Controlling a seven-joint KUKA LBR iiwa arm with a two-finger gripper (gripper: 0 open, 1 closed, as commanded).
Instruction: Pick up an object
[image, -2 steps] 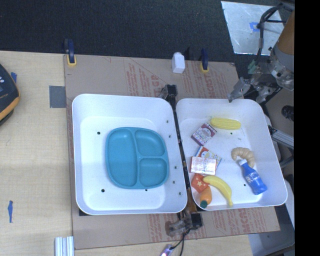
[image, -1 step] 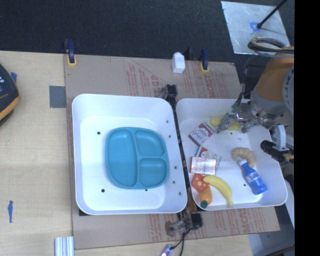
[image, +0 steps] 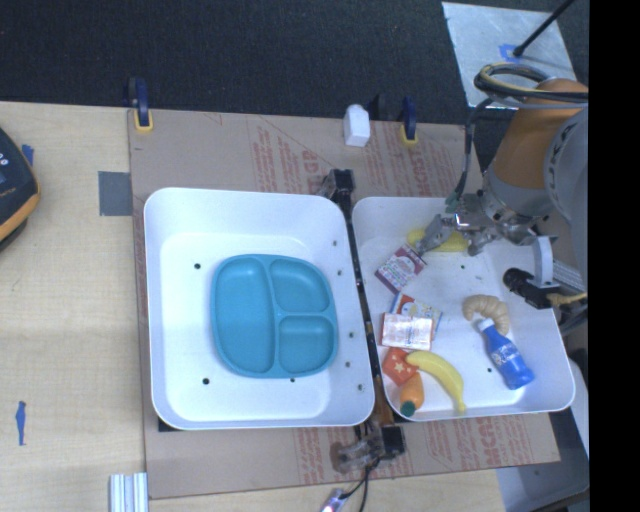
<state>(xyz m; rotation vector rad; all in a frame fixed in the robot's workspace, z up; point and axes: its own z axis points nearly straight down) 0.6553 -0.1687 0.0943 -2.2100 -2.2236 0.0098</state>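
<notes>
Gripper (image: 452, 232) sits low at back of right bin (image: 560, 400), fingers right over a small yellow item (image: 450, 241) w/ a dark-printed corner, only partly seen; can't tell how wide fingers are or if they've got it. Just in front-left: red/white packet (image: 400, 268), tilted. Mid-bin: white/red carton (image: 408, 328), tan croissant-like piece (image: 488, 309), blue bottle (image: 507, 355) w/ white cap. Front: banana (image: 440, 373) beside orange carton (image: 402, 377). Left bin (image: 180, 400) holds blue divided tray (image: 274, 315).
</notes>
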